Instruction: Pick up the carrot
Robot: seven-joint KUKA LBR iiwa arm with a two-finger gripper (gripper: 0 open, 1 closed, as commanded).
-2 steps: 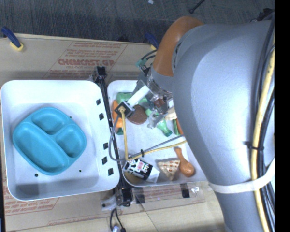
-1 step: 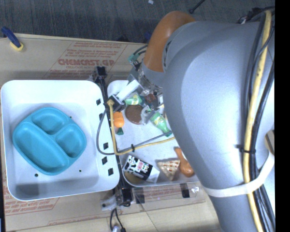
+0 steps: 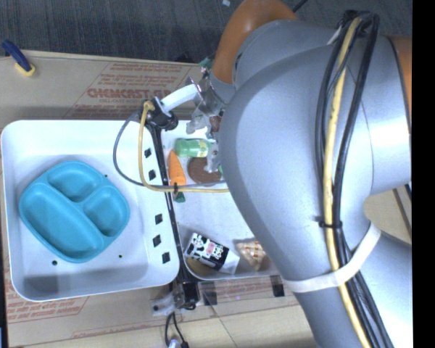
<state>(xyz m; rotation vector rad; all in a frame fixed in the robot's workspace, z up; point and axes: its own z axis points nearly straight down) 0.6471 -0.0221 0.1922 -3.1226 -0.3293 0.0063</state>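
Note:
The carrot (image 3: 176,168), orange and tapered, lies in the right bin (image 3: 203,220) close to the divider between the two bins. My gripper (image 3: 203,114) hangs over the back of that bin, just above and to the right of the carrot, next to a green item (image 3: 191,148). The big grey arm (image 3: 304,143) covers most of the right bin, and the fingertips are tangled with cables and hard to make out.
The left bin (image 3: 29,151) holds a blue divided plate (image 3: 74,209). In the right bin lie a brown round item (image 3: 203,170), a black-and-white box (image 3: 206,251) and a patterned snack (image 3: 251,252). A black and yellow cable (image 3: 141,158) loops over the divider.

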